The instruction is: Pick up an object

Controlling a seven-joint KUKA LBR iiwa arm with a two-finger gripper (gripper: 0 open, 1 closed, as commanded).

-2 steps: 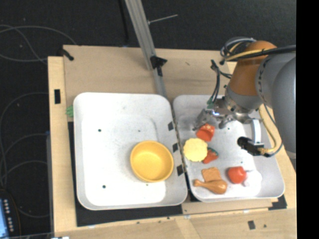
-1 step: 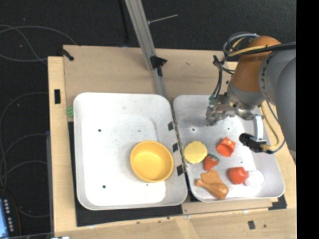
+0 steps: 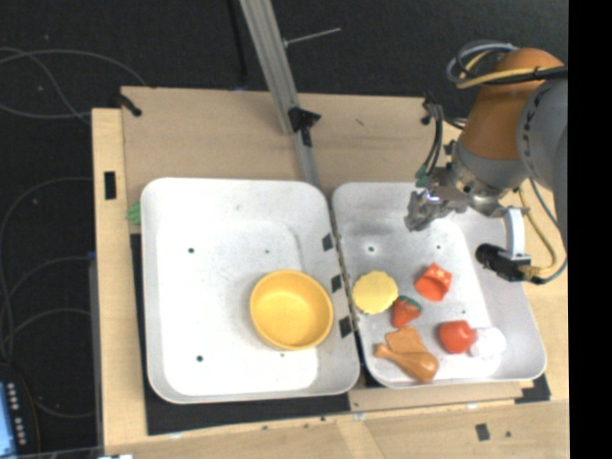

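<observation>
The gripper [image 3: 421, 210] is hanging over the right bin [image 3: 382, 208], near its back edge. I cannot tell how its jaws are standing. The toys are lying nearer the front. Next it is needing to go down over one, maybe the red block [image 3: 433, 282]

We saw open floor across the far half of the right bin [image 3: 382, 208]. Nearer us, a yellow disc [image 3: 375, 292], strawberry [image 3: 405, 311], two red pieces [image 3: 433, 282] and a drumstick [image 3: 409, 350] crowded it, with narrow gaps.
</observation>
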